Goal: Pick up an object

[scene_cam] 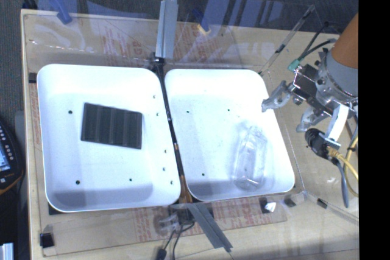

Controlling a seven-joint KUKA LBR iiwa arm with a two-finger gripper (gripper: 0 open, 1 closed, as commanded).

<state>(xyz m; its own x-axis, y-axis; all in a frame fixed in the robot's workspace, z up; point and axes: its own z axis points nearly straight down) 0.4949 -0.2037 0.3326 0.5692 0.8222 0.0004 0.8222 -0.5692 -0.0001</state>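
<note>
A clear plastic bottle (pixel 249 156) lies in the right bin (pixel 201 182), near its right wall. A dark grey ribbed rectangular pad (pixel 112 125) lies flat in the left bin (pixel 55 186). My gripper (pixel 286 114) hangs at the right bin's right rim, up and to the right of the bottle and apart from it. Its two fingers (pixel 272 100) stand spread, open, with nothing between them.
A grey metal post (pixel 166 27) rises at the back between the two bins. Clear panels (pixel 244 12) line the bench's far edge. Cables and a black fitting (pixel 317 140) hang beside the wrist at the right. A metal bracket (pixel 207 228) lies at the front.
</note>
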